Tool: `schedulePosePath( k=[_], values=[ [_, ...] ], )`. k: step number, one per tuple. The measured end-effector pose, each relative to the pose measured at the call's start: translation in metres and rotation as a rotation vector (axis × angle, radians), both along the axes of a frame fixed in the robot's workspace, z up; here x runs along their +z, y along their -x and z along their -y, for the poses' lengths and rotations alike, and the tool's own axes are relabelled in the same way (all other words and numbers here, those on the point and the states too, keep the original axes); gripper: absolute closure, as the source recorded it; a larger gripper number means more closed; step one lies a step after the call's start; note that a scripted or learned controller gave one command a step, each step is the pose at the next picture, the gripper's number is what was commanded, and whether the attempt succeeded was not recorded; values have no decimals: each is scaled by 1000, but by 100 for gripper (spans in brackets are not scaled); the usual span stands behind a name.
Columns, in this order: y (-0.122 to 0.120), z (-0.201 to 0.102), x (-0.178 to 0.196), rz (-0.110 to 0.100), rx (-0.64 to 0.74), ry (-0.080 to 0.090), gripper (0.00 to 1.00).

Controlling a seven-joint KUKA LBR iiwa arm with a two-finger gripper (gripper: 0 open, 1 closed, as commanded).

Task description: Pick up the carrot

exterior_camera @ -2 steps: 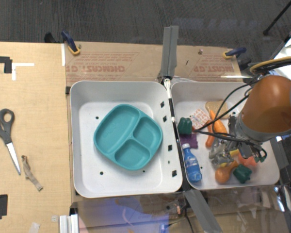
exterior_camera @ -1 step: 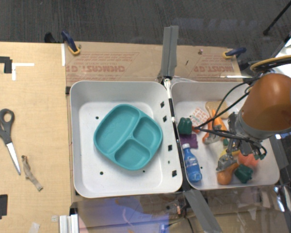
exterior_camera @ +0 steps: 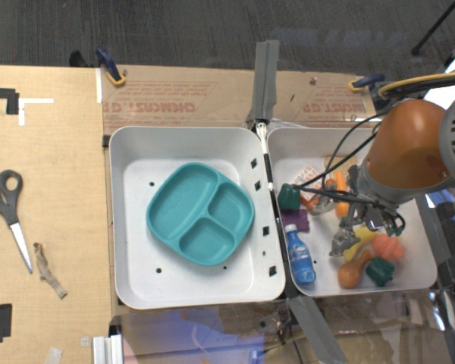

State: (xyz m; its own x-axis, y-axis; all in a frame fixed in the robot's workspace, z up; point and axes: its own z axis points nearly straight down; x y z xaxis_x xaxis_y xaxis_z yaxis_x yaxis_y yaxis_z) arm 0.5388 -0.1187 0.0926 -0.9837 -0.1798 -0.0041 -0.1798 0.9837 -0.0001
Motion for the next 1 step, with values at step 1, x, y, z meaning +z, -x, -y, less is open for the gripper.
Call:
schedulePosePath(
  k=[1],
  values=[
    [-35,3,1,2,-58,0,0]
  ],
)
